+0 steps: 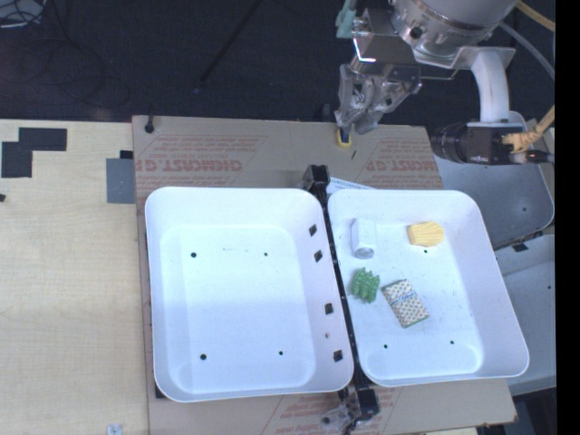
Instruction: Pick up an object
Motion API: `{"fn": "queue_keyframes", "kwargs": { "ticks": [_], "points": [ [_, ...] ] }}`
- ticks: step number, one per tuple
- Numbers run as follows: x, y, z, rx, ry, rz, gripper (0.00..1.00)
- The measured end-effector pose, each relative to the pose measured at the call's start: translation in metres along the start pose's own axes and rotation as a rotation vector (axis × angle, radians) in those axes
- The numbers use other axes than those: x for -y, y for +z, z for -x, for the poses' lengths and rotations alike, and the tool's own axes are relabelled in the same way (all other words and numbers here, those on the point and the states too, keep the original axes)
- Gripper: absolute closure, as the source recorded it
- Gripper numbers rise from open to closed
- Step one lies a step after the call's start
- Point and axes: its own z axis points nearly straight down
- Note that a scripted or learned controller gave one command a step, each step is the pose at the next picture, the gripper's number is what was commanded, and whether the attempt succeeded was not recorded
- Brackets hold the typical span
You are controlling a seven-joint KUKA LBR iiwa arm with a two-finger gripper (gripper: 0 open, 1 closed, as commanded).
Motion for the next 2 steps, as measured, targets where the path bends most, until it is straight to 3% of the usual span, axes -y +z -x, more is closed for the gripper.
{"fn": "queue_keyframes", "kwargs": {
  "ticks": [1,2],
  "points": [
    [0.075,0.112,-0.037,0.005,0.002,-0.019,1.0],
    [0.088,0.015,-0.051,-0.001,0.004,0.004,1.0]
  ]
}}
